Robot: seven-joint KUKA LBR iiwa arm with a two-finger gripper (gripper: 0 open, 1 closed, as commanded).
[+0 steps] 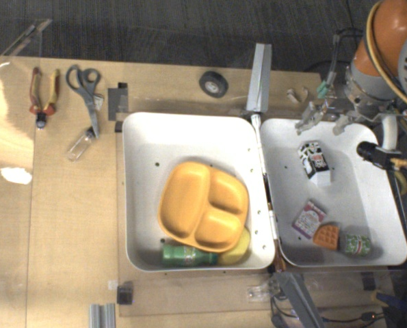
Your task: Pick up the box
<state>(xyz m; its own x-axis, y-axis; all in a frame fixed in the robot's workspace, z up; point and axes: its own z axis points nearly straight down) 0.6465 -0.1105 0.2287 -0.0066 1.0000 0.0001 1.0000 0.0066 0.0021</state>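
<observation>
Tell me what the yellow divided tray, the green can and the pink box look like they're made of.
Yellow divided tray: likely moulded plastic, smooth with soft highlights and rounded compartments. Green can: probably metal, or a toy plastic copy; glossy printed label, too small to settle. Pink box: looks like printed cardboard, flat faces and sharp edges, matte.

Grey arm (395, 53) with orange band, yellow and black cables alongside, pale metal gripper (324, 115) fingers.

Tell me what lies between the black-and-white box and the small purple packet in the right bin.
Nothing: the camera view shows bare white bin floor between box and packet.
</observation>
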